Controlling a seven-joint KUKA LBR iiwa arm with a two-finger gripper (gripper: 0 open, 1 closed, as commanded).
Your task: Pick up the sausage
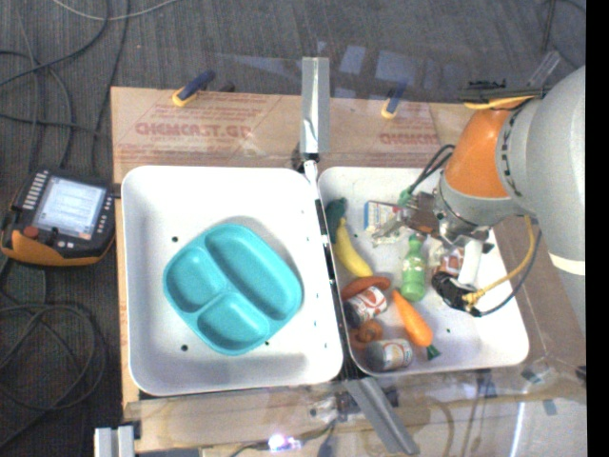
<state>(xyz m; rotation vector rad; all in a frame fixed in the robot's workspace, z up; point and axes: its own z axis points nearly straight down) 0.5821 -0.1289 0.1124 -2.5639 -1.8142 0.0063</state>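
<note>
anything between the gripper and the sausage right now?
Yes. The gripper sits in the right bin, up and to the right of the sausage. The green bottle stands roughly between them. The can and the carrot crowd the sausage from below, and the banana lies just left.

The sausage (366,287) lies in the right bin (495,346), packed in tight. A banana (344,251) sits just above it and a can (369,303) touches it below. A carrot (412,322) and a green bottle (413,269) crowd its right side. The bin's left wall is close by. The hand (428,219) hangs over the upper part of this bin. The bottom right corner has bare floor. In the left bin (143,255), a blue tray (233,287) fills the middle.
</note>
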